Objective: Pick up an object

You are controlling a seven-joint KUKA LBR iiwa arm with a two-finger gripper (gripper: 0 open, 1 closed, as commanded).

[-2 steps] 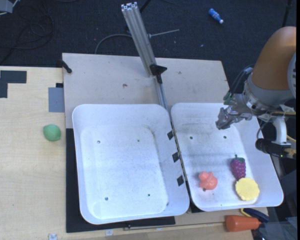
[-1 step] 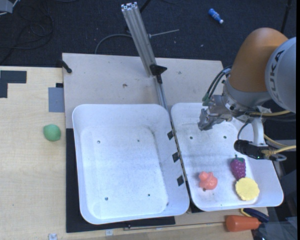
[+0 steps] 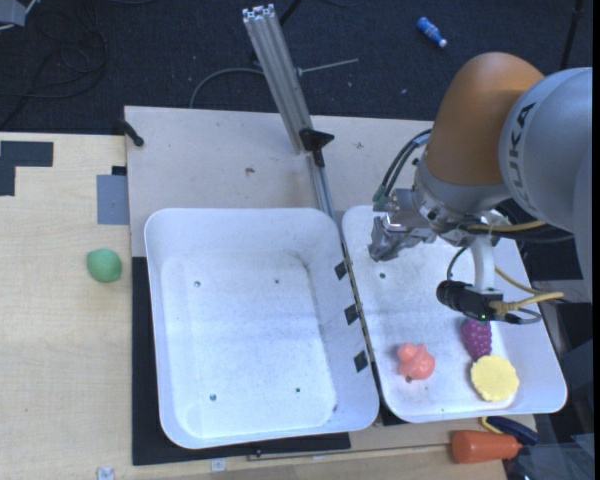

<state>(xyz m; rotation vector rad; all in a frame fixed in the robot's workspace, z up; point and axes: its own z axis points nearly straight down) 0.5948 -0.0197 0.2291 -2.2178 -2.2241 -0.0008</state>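
Observation:
In the camera view the right bin (image 3: 540,393) holds a pink-orange lumpy toy (image 3: 415,361), a purple grape-like bunch (image 3: 477,336) and a yellow round piece (image 3: 494,378), all near its front. My gripper (image 3: 385,243) hangs over the far left part of that bin, well apart from the three objects. I see nothing between its fingers, and the wrist above hides how they stand.
The left bin (image 3: 170,268) lies beside it, across a divider with black clips (image 3: 352,313). A green ball (image 3: 104,265) rests on the wooden bench to the left. An orange object (image 3: 483,446) lies in front of the right bin. A metal rail (image 3: 285,78) slants behind.

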